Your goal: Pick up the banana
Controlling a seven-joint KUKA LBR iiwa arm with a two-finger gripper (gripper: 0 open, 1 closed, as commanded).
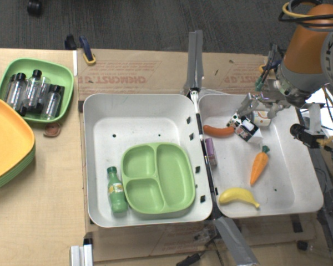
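From the camera view: banana (pixel 238 197) lying flat near the front edge of the right bin (pixel 299 201), curve bowed upward, stem end toward the right. Probably light and firm, smooth-skinned, likely to roll or slip if pinched at a tip; best taken across the thick middle. Gripper (pixel 247 119) low over the far side of that bin, well apart from the banana, beyond the carrot (pixel 258 167) and sausage (pixel 218 131). Cannot tell whether open or closed.

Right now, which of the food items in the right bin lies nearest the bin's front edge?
The banana, the yellow one curving along the front edge. The carrot sits further back at mid-bin, and the hot dog further still.
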